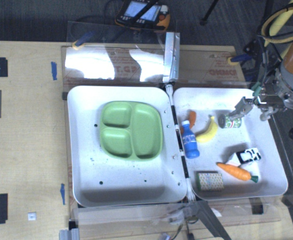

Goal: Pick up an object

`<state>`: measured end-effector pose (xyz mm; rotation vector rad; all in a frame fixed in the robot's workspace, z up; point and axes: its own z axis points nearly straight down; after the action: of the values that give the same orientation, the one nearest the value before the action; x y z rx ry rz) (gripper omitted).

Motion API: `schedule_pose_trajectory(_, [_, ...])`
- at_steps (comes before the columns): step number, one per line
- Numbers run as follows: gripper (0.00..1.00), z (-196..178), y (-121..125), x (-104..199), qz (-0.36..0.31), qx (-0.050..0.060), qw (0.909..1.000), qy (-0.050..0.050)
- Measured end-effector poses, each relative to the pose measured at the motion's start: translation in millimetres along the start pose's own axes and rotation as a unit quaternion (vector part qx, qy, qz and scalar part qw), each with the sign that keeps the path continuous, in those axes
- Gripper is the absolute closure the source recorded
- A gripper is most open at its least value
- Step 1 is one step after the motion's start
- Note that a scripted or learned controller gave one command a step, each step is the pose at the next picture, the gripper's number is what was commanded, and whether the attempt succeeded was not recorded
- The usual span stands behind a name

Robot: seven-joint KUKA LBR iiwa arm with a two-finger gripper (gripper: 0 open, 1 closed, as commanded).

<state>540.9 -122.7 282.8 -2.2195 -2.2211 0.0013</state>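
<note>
— Silver-grey, that small can (232, 121) — it lies in the right bin (276, 154), far side, just beside the banana (209, 130).

— We're at the approach step; our gripper (244, 106) hangs right over it. We can't tell how wide the jaws stand.

— Next we'd want a straight descent — then a close on the can.

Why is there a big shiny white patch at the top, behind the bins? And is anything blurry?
In the camera view, the white patch is glare: light bouncing off the clear plastic sheet behind the left bin. In the same view, the gripper over the right bin looks a bit smeary, while the green tray and the carrot look sharper and cast soft shadows.
</note>
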Motion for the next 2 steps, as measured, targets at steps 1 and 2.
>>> schedule_pose_trajectory(1, [0.0, 79, 29, 20, 0.028, 0.0, 0.9996, 0.0])
schedule_pose_trajectory(2, [0.0, 197, 62, -9, 0.116, -0.002, 0.9932, 0.0])
